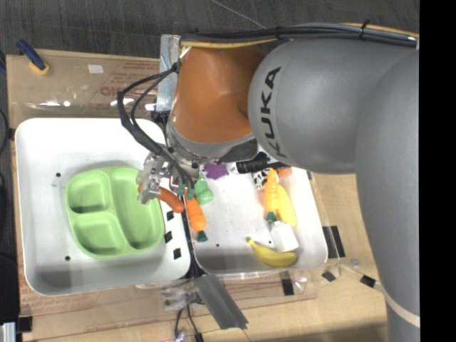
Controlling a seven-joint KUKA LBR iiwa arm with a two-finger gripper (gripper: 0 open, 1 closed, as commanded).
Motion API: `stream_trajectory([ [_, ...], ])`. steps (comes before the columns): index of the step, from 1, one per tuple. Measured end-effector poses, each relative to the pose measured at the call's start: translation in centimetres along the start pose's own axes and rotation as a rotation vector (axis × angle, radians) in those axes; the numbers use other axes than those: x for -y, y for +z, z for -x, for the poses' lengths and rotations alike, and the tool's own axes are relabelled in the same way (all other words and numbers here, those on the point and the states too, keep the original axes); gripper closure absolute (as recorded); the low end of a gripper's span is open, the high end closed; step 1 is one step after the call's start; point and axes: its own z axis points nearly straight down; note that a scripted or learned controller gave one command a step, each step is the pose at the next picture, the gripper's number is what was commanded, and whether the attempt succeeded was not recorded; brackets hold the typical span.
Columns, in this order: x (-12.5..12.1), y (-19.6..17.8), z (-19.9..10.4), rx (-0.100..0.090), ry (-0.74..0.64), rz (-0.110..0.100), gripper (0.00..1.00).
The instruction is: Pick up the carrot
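The carrot (196, 217) is orange with a green leafy top (202, 192). It lies at the left edge of the right bin (235, 262), close to the wall shared by the two bins. My gripper (155, 182) hangs just left of and above it, over the right rim of the green plate. A small orange-red curved piece (171, 200) sits between the gripper and the carrot. The wide wrist hides the view from above.
A green divided plate (92, 223) lies in the left bin (35, 155). The right bin holds a banana (272, 255), a yellow item (278, 199), a white item (284, 235) and a purple item (216, 169). The arm covers the bins' upper right.
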Motion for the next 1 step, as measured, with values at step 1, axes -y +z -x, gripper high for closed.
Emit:
stream_trajectory([
  [1,9.27,-5.64,1.82,0.009,-0.231,-0.003,1.00],
])
